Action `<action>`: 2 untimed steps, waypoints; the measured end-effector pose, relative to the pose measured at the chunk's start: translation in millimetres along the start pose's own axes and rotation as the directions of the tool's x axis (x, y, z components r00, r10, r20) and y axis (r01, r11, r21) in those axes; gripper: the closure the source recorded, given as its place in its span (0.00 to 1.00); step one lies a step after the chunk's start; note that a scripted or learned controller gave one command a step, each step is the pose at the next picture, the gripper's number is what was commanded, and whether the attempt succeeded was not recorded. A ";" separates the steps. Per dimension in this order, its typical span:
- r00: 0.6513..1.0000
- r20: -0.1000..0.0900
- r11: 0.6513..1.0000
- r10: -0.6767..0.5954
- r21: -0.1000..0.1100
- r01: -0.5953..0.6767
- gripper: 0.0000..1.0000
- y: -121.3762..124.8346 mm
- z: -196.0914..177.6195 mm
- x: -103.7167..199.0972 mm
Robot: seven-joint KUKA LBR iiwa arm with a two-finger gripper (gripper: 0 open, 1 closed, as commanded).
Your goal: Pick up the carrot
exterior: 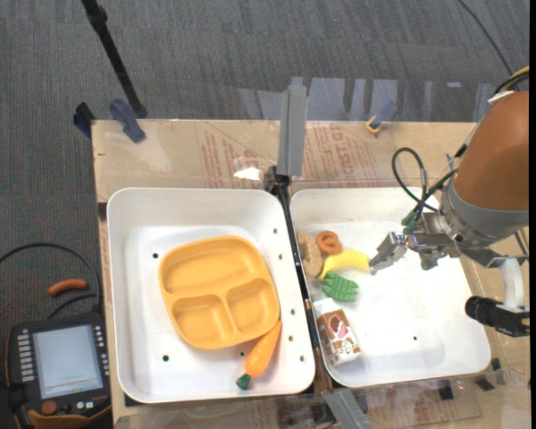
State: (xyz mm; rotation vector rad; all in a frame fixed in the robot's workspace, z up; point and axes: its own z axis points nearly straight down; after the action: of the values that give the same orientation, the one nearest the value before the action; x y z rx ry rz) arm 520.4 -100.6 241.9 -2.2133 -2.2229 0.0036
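Observation:
The carrot (262, 354) is orange with a dark green stem end. It lies at a slant in the left bin (134, 239), near the front right corner, just below the yellow divided plate (218, 290). My gripper (386, 255) hangs over the right bin (411, 347), well to the right of the carrot, with its tip close to the yellow banana (346, 262). Nothing shows between its fingers.
In the right bin's left part lie a brown ring-shaped toy (328, 241), a green toy (339, 286) and a small brown and white carton (338, 332). A grey post (291, 137) stands behind the wall between the bins. A teach pendant (61, 360) lies at the far left.

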 end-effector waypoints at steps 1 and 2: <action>0.995 0.001 0.995 -0.098 -0.002 0.098 0.00 57.8 31.5 7.1; 0.971 0.001 0.971 -0.239 -0.003 0.239 0.00 85.1 154.3 -6.5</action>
State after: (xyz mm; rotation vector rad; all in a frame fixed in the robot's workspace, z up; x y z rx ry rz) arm 604.8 -106.5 87.2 -1.9313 -2.4756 -0.0001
